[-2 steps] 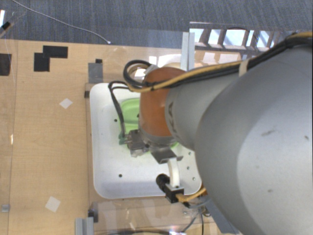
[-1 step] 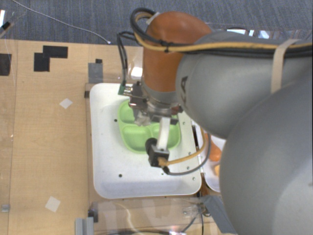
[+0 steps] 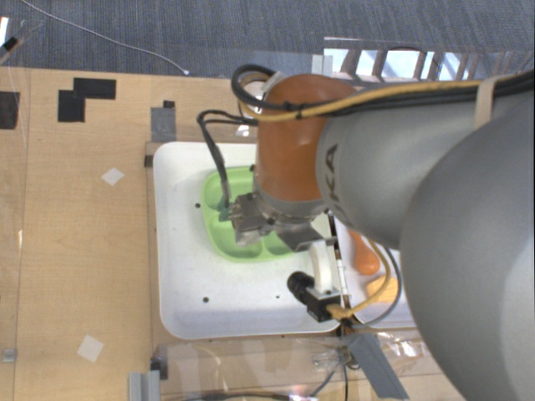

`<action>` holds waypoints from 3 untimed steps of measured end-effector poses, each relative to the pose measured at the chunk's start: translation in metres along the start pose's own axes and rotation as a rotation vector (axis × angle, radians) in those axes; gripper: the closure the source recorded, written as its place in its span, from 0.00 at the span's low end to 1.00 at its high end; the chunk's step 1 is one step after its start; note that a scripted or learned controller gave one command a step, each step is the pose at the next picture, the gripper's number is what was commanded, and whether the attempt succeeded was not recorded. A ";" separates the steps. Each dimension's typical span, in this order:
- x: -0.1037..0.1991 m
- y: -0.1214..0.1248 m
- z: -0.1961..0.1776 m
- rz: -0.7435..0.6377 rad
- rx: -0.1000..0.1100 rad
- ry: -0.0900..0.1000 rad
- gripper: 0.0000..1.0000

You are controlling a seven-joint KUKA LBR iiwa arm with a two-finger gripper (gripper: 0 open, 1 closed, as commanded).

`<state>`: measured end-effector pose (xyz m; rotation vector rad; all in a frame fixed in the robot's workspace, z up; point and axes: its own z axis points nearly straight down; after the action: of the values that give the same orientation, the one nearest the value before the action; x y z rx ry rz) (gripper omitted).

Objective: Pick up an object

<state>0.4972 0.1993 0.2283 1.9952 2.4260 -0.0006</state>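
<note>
1. Where the grey arm (image 3: 435, 182) reaches in from the right, its orange band (image 3: 292, 140) hangs over the left white bin (image 3: 180, 224); the gripper (image 3: 247, 224) sits low over a green dish (image 3: 219, 224).
2. Gripper state: cannot tell; the wrist hides it.
3. Green dish: lying in the left bin, partly covered by the wrist.
4. Orange object (image 3: 366, 256): just right of the wrist, beside a black cable fitting (image 3: 309, 295).
</note>
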 end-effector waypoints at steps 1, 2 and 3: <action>0.016 -0.007 0.020 -0.063 -0.001 0.001 1.00; 0.024 -0.006 0.028 -0.143 -0.002 0.001 1.00; 0.025 -0.006 0.062 0.355 0.003 0.000 1.00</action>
<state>0.4861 0.2224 0.1661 2.3938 2.0364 -0.0034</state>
